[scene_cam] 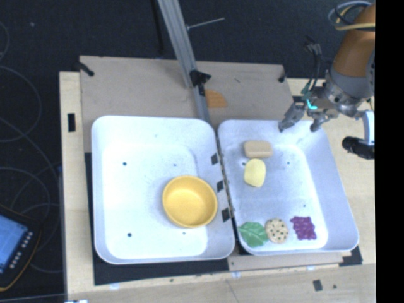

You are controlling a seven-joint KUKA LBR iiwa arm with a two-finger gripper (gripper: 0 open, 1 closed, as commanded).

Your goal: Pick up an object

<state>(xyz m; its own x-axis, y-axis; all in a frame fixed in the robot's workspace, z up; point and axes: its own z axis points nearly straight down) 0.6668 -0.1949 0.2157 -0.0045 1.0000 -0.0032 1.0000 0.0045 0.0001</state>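
Grey arm (344, 84), orange band, teal light by two dark fingers (289, 120).

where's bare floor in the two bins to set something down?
Left bin: bare all around the yellow bowl, widest toward its far and left walls. Right bin: a bare strip right of the tan block and yellow piece. Crowded: its near edge, with green leaf, cookie and purple grapes.

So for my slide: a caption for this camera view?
Open gripper above right bin's far corner; yellow bowl in left bin.
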